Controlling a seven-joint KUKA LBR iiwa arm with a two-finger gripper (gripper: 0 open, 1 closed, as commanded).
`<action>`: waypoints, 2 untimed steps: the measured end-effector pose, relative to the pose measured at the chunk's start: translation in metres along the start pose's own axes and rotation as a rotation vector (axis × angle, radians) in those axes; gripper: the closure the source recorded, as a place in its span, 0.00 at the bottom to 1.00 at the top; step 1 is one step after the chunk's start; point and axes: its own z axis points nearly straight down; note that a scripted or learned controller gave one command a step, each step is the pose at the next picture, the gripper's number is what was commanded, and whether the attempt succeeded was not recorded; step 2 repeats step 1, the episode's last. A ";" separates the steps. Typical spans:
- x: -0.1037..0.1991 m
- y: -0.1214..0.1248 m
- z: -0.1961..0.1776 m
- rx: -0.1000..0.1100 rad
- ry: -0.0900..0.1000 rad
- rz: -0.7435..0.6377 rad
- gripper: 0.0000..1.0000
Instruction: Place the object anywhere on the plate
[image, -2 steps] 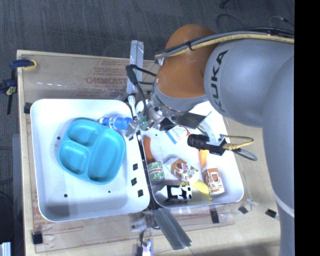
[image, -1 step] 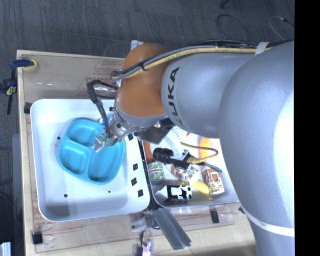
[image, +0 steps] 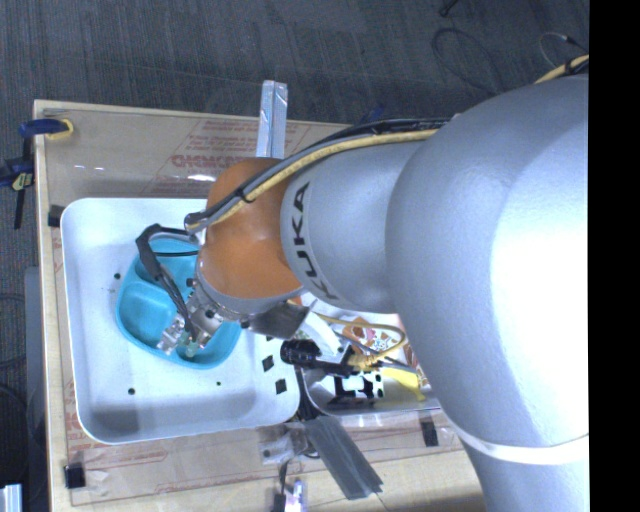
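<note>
A blue plate (image: 150, 310) lies in the left white bin (image: 110, 410), towards its right side. My gripper (image: 183, 338) hangs low over the plate's near right part, reaching in under the orange wrist band (image: 245, 240). A small green bit (image: 190, 350) shows right at the gripper's tip, against the plate. I cannot make out whether it is held or resting on the plate. The wrist hides the plate's right edge.
The grey arm covers most of the right bin (image: 320, 405). In its visible strip lie a yellow item (image: 400, 380), a black-and-white item (image: 350, 385) and a patterned orange item (image: 368, 335). A black cable (image: 150, 255) loops over the plate's far side.
</note>
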 end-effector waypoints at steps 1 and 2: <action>-0.056 -0.086 -0.029 -0.001 -0.001 -0.164 1.00; -0.056 -0.086 -0.029 -0.001 -0.001 -0.164 1.00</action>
